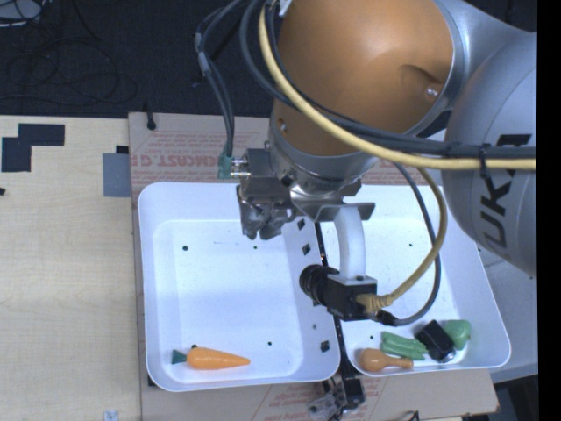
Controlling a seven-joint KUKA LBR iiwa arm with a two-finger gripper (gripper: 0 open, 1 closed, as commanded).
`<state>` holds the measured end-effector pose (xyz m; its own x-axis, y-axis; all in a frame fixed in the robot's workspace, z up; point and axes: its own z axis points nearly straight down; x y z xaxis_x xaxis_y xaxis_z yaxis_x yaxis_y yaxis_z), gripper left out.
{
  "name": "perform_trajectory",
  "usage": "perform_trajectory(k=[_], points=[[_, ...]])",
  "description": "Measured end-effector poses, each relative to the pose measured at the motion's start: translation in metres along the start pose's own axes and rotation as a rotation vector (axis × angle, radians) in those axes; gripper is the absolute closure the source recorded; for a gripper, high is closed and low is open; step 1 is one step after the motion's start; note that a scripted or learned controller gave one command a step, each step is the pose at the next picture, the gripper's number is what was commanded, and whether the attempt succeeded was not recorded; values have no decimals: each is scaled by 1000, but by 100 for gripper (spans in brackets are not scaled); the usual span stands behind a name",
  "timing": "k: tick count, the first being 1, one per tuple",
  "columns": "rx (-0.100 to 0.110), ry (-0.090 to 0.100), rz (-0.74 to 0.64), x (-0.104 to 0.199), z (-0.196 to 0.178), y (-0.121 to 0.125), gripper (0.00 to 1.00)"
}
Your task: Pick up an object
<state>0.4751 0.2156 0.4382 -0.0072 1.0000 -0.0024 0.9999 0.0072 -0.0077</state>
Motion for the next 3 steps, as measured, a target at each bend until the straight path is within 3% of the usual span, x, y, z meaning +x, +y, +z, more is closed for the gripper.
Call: perform_trajectory(k=[1,2,3], points=[[7,-5,7,-1,107,7,100],[-3,0,10,-2,101,8,0],[-12,5,3,30,20,1,0]])
